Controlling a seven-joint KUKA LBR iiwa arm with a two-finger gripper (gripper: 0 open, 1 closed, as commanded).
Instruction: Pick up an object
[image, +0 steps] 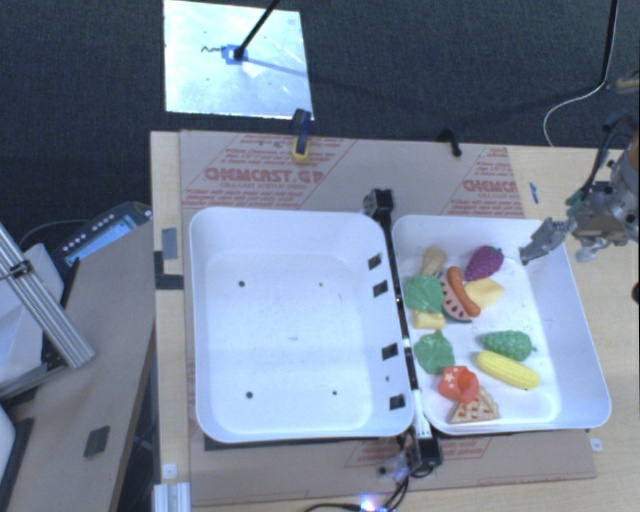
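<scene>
Pincer (537, 247) hovers at the right bin's (580, 330) upper right rim, carrying nothing; we can't tell its state from this angle. All the toy food sits in that right bin: purple grapes (484, 262), hot dog (460, 293), yellow corn (508, 370), green broccoli (510, 343), tomato (458, 381), waffle (473, 408). Left bin (290, 320) holds none of it. Risks we flag: items are packed touching each other, so a descent could nudge neighbours or clamp two at once. Rounded plastic like the corn could slip out. Coming down near the rim could clip the bin wall.
</scene>
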